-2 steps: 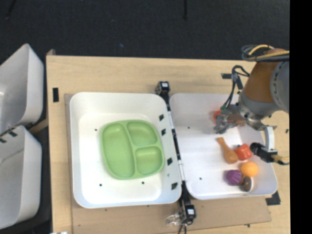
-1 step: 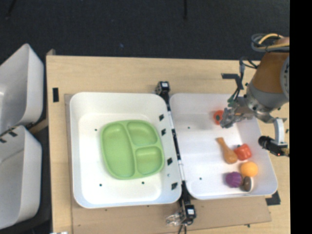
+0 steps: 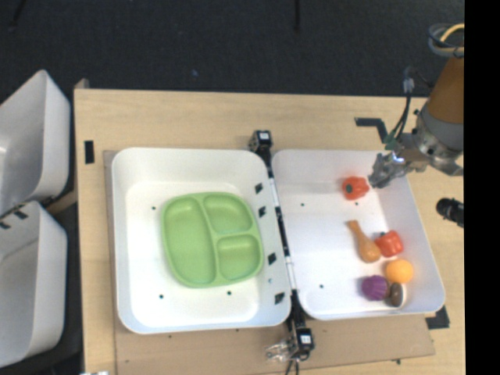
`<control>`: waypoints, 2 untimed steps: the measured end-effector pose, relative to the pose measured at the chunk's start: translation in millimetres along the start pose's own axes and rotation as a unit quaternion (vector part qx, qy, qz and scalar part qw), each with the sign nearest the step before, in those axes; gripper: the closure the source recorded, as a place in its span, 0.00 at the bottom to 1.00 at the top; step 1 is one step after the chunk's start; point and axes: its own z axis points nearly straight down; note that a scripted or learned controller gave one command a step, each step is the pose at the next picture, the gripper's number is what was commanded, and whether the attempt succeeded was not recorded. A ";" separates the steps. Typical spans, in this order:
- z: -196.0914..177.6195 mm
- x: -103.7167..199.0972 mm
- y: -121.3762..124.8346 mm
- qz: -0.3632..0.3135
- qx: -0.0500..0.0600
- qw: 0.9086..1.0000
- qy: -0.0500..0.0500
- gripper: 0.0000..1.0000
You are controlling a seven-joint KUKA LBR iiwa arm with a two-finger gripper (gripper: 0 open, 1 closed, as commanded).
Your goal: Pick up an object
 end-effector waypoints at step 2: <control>-8.2 57.3 -8.5 -0.005 0.002 1.000 0.001 1.00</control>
